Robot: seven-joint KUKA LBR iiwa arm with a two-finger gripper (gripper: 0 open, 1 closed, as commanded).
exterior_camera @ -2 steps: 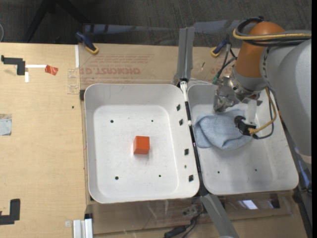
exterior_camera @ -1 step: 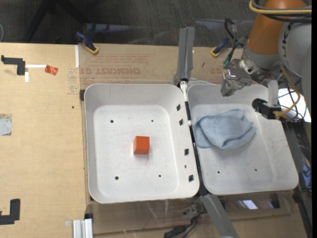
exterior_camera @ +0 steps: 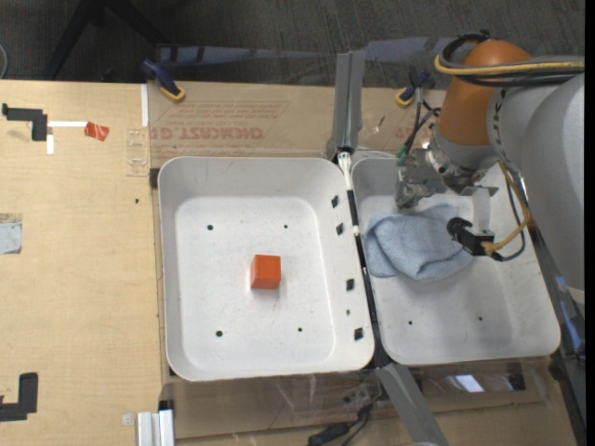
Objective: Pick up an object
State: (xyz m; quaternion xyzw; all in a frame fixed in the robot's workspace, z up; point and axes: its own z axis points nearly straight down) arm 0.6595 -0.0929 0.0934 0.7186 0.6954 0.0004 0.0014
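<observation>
Arm was seen reaching in from the right, wrist over the far part of the right bin [exterior_camera: 521, 342]. Gripper [exterior_camera: 416, 196] was low at the far edge of a crumpled blue-grey cloth [exterior_camera: 418, 246]. Whether the gripper was wide, narrow or closed on fabric couldn't be told; the tip was masked by wrist hardware and cable.

Candidate objs:
- cloth: in right bin, left-of-centre, bunched up against the divider between bins. Long axis ran roughly left-right, slightly tilted. Looked touching or just beside the gripper tip, on its near side. Contact couldn't be confirmed.
- orange block [exterior_camera: 266, 271]: in left bin [exterior_camera: 186, 342], about centre, resting flat, well apart from gripper, to its left and nearer the camera.

Key relation: cloth lay directly under/near-side of the tool, so it was judged the likely target. The block would've needed a full traverse left across the divider.

Judgement: descent/grasp phase on the cloth, task not yet done, nothing seen lifted. A grasp at the far edge was judged marginal; soft fabric may be pinched thin and slip out on lift, or only one fold caught. A short shift toward the near side, onto the thicker bunched part, was considered the better bet. Cable near the wrist [exterior_camera: 507, 240] was noted close to the cloth, possible snag.
</observation>
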